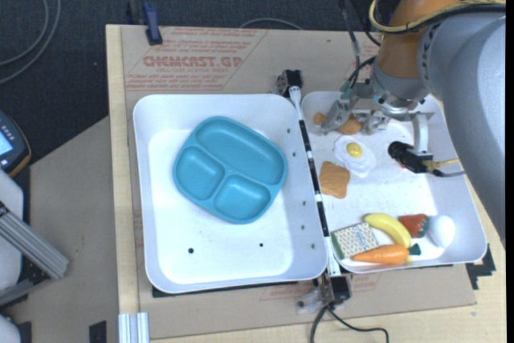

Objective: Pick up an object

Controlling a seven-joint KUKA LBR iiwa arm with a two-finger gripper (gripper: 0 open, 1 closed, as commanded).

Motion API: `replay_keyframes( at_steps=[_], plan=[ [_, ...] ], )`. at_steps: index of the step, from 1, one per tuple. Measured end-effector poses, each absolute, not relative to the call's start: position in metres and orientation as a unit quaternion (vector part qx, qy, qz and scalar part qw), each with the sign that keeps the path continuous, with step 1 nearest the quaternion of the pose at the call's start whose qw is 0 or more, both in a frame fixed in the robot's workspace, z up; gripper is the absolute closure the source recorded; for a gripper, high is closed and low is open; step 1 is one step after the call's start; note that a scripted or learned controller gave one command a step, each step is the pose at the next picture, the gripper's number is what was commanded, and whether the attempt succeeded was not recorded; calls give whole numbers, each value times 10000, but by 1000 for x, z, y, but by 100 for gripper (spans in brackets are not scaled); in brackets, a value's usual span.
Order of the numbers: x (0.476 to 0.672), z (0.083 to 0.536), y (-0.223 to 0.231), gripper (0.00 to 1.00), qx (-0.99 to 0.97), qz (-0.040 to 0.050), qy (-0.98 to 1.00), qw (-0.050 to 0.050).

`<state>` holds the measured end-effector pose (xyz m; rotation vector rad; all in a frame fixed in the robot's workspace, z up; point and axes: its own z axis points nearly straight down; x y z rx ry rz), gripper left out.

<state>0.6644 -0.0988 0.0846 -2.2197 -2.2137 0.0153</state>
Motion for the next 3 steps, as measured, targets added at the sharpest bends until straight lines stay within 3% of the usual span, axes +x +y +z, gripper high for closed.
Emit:
replay_keyframes(
  at_steps=[2,3],
  plan=[
    [664,84,-94,0,-7078,51,-7064,38],
    [609,85,-103,0,-7078,14,-7064,24]
  ],
)
